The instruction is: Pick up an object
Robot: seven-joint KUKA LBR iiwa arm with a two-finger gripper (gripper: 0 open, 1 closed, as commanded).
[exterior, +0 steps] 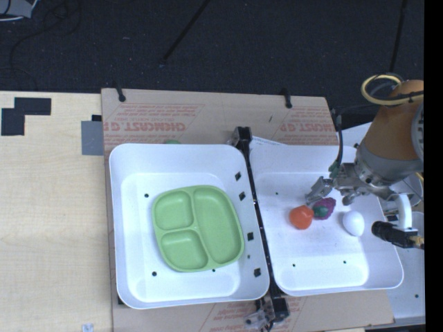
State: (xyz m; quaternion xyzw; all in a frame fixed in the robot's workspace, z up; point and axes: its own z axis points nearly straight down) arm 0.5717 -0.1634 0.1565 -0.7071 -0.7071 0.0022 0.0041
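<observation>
Objects in the right bin (pixel 325 282) number three, clustered in its middle toward the right wall: one orange ball-like piece (pixel 300 217), one small purple and green piece (pixel 323 207) touching it on the far right side, and one white egg-shaped piece (pixel 353 223) just beside them, nearer the right wall. The near half of this bin's floor is bare white, giving open room toward its near edge and near left corner. The left bin (pixel 131 185) holds one pale green plate (pixel 198 227) with three compartments, lying slightly turned in the bin's middle, with bare floor all round it. The two bins meet at a dark central divider. The tool (pixel 333 188) hangs over the purple and green piece, at the far side of the cluster; whether its fingers are spread or pinched I cannot tell. Beyond the bins, cardboard lies on the surface (pixel 48 206).
</observation>
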